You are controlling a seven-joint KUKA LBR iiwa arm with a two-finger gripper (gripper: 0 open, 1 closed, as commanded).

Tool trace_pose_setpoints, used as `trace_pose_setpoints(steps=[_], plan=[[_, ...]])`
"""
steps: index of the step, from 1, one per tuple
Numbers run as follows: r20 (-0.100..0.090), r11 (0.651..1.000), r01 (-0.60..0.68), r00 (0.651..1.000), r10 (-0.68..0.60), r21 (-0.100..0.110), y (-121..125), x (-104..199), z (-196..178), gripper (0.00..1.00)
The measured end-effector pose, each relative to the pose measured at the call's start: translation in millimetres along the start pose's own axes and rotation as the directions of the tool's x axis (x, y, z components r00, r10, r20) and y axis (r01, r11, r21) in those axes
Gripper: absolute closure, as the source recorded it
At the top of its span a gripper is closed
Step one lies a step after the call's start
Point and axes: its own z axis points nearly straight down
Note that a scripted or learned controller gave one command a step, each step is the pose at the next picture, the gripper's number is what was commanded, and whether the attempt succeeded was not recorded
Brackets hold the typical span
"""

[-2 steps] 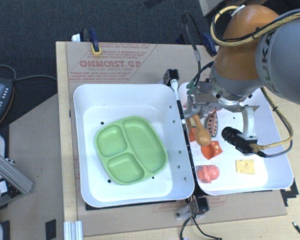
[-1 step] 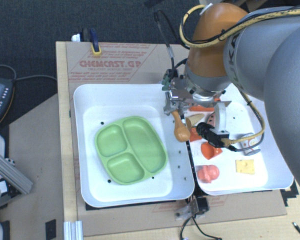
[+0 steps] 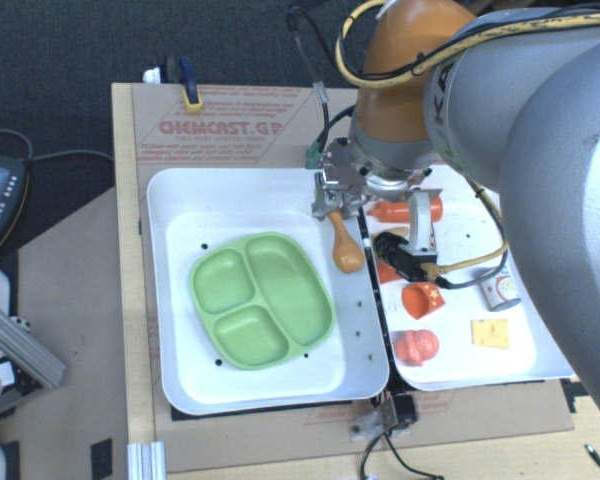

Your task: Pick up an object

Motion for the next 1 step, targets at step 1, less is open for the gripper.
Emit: trace_pose_setpoints(steps=[1], plan=[[0.0,1.0,-0.004,1.0,0.004,0.0,-10.8,-5.6,-18.1,1.0]])
